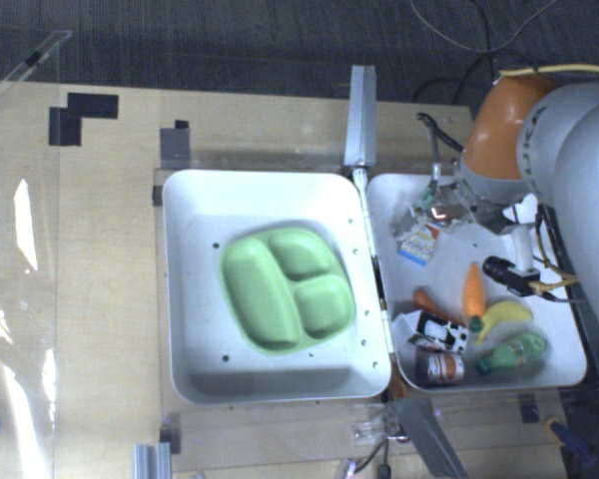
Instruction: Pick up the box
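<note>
Box at eleven o'clock in right bin, just below gripper. Probably light, thin-walled card, crushable; best pinched across narrow sides. Gripper's opening impossible to tell; nothing visibly held.

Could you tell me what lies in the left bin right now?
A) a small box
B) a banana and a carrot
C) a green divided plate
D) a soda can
C: the green divided plate sits in the left bin, while the banana, carrot, box and can are all in the right bin.
</note>
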Motion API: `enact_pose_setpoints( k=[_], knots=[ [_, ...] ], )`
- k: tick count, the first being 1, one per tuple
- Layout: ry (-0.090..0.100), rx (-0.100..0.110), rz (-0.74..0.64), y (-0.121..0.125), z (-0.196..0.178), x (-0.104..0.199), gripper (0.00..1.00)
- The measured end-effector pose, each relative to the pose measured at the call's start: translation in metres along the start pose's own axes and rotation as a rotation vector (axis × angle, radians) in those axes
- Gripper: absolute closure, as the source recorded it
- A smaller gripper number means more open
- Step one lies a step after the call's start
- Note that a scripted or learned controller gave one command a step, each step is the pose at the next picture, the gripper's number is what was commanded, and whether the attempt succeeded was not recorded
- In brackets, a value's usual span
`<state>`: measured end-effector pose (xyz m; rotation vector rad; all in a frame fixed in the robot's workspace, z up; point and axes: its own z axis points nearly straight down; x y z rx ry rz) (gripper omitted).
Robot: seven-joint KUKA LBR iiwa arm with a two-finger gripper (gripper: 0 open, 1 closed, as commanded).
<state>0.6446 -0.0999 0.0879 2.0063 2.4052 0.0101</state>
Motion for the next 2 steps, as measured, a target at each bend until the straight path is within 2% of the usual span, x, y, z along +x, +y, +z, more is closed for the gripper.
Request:
enact_pose_setpoints(
  k=[1, 2],
  knots=[
    [0.000, -0.004, -0.006, 0.002, -0.011, 0.001, 1.00],
    [0.001, 0.003, -0.095, -0.023, -0.216, 0.028, 1.00]
  ],
)
